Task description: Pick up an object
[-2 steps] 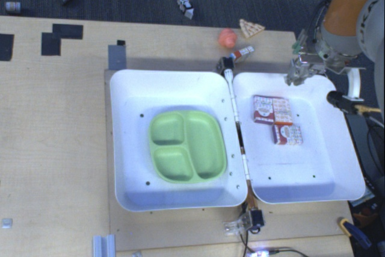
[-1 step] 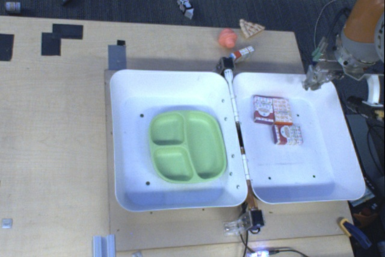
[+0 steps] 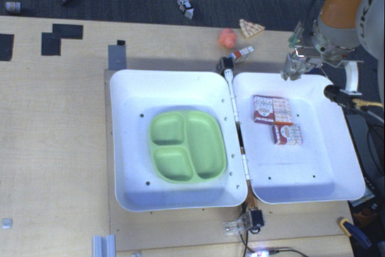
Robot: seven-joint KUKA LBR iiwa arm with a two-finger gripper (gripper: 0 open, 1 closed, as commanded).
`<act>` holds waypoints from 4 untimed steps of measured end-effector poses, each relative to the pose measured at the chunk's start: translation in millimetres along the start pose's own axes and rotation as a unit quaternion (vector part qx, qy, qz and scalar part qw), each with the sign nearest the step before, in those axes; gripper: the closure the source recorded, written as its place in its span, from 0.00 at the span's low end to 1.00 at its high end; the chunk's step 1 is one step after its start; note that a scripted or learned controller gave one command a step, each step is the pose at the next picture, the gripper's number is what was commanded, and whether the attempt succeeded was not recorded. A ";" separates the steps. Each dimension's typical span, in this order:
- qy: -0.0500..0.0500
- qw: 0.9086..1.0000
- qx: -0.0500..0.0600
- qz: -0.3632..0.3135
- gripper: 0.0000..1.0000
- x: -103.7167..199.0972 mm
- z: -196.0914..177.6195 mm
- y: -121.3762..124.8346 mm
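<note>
Two small printed red-and-white boxes lie in the right bin (image 3: 313, 165): one larger box (image 3: 271, 109) toward the back and a smaller one (image 3: 287, 133) just in front of it, touching or nearly so. My gripper (image 3: 293, 69) hangs over the right bin's back rim, behind and slightly right of the boxes, apart from them. Nothing shows between its fingers. A green divided plate (image 3: 187, 145) rests in the left bin (image 3: 129, 129).
Behind the bins on the bench lie a pink ball (image 3: 227, 38), a pizza-slice toy (image 3: 251, 28) and a small red-capped item (image 3: 242, 53). Black patches (image 3: 59, 38) mark the bench at left. Cables and a clip (image 3: 243, 225) sit at the front edge.
</note>
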State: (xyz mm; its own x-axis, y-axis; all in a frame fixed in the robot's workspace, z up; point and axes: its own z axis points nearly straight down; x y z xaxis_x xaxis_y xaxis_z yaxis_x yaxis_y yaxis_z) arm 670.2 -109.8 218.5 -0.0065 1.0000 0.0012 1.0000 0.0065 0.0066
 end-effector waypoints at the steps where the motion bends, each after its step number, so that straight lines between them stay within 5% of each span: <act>1: -0.002 1.000 0.001 0.002 1.00 -69.6 21.0 -1.7; 2: 0.000 1.000 0.000 0.000 1.00 13.1 -50.2 0.4; 3: 0.000 1.000 0.003 0.000 1.00 63.4 25.2 -1.2; 4: -0.001 1.000 0.002 0.002 1.00 -11.7 40.8 -1.5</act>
State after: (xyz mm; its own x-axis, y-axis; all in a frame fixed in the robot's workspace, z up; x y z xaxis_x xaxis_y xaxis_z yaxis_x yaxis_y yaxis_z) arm 669.1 -121.5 177.7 -0.0022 1.0000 -0.0016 1.0000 0.0022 0.0036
